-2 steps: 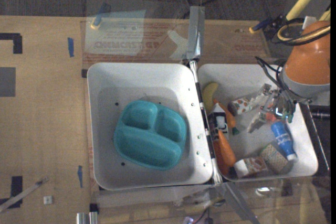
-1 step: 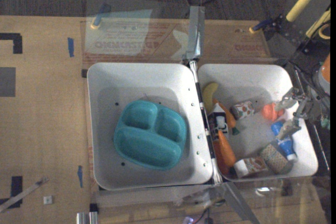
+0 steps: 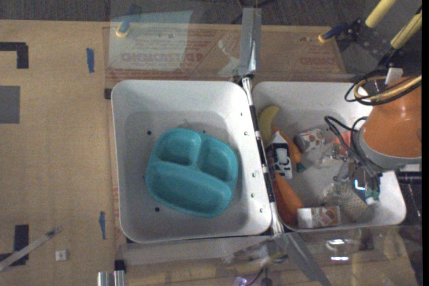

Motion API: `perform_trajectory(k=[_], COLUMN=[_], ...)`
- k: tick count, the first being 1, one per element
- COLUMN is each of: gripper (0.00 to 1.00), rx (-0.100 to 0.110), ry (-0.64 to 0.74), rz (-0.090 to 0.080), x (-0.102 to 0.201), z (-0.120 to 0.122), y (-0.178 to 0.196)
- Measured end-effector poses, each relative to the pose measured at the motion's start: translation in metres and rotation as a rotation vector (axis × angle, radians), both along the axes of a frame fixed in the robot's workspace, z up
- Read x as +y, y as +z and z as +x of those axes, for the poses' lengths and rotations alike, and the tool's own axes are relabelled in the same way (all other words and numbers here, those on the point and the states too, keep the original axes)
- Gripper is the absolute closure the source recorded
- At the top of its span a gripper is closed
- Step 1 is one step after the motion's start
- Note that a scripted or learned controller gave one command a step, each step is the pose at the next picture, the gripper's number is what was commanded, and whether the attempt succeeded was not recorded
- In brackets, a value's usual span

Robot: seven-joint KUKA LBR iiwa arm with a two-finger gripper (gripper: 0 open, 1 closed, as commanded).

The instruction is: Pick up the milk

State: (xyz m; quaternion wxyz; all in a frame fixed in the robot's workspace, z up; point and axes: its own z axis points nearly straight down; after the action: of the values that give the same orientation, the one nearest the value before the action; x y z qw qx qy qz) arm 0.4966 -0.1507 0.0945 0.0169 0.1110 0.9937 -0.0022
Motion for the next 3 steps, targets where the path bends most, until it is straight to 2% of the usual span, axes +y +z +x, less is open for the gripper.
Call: perform_trajectory(k=[1, 2, 3], gripper=[0.0, 1.0, 1.0], rx=[0.002, 0.007, 0.027], ry=[0.165, 0.163, 0.508], rz=[-0.002, 0.0, -0.002], x=[0.051, 0.051, 0.02], z=[-0.008, -0.01, -0.016], y=[0.031, 0.04, 0.069])
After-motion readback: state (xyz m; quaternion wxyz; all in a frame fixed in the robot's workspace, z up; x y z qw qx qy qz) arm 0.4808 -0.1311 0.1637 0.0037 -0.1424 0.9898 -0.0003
